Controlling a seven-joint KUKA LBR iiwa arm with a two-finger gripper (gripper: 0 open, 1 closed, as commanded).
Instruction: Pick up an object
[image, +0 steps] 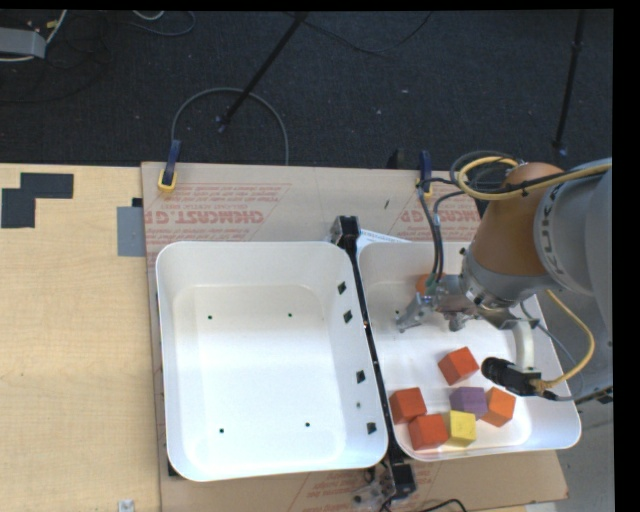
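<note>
Blocks: small foam cubes clustered in the right bin's (560, 432) near end; an orange block (458, 365) sits alone, and nearer the rim lie two more orange ones, a purple block (468, 402), a yellow block (462, 427) and a smaller orange piece.
Relation: the lone orange block is nearest the claw (432, 313), just toward the bin's near end and slightly right.
Claw: hangs over bare bin floor, nothing between its fingers; apart or together, I cannot tell.
Left bin (170, 300): holds no blocks.
</note>
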